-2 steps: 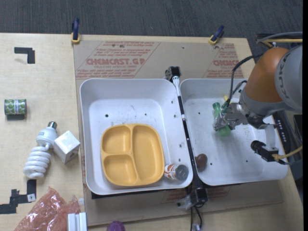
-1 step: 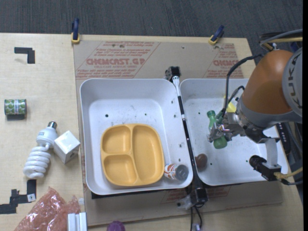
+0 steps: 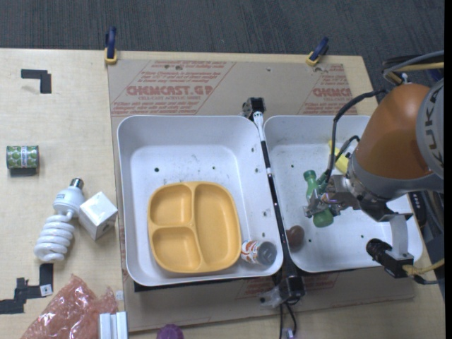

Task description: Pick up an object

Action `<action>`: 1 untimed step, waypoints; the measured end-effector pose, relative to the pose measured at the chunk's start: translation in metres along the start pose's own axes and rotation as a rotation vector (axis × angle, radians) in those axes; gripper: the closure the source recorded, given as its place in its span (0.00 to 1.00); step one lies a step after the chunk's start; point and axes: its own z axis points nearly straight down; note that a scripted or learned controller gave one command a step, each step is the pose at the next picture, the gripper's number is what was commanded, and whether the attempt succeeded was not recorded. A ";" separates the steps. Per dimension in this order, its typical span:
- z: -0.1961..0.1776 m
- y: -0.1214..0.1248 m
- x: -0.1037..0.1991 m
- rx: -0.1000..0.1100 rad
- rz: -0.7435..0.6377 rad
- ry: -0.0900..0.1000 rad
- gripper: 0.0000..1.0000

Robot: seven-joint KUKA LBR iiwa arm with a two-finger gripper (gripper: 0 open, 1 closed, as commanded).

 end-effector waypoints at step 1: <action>-0.017 0.001 0.043 -0.003 -0.002 -0.001 1.00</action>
